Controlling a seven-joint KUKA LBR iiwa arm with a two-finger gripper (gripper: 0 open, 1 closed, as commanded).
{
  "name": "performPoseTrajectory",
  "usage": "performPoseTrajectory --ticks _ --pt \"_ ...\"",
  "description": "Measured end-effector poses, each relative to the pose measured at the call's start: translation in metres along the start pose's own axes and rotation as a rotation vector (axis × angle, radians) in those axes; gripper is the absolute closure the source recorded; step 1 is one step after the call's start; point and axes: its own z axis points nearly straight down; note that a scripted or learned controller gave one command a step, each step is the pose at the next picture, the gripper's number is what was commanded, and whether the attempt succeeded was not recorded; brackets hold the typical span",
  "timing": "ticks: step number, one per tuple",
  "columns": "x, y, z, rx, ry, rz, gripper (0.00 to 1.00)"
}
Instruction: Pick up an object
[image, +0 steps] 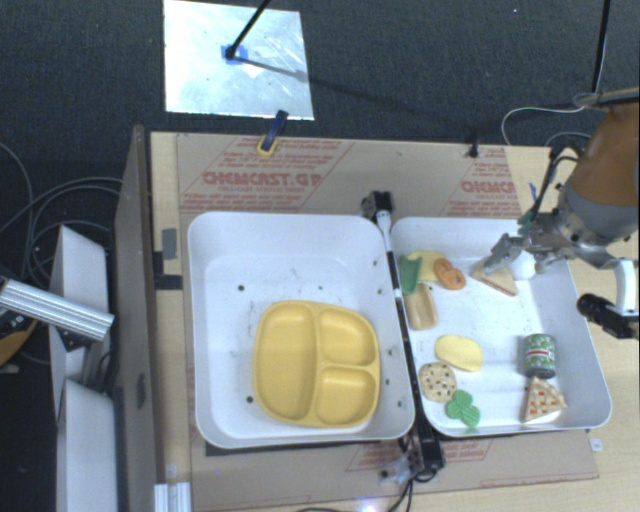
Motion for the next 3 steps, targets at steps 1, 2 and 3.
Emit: performPoseTrajectory --ticks 1,2,3 --pt "0.067 -0.013 0.059 0.017 0.006 0.001 0.00" --pt "0.055 -0.079 0.101 0.018 0.004 0.012 0.00" --pt "-0.005 0.015 0.100 0.012 -0.002 0.009 0.00"
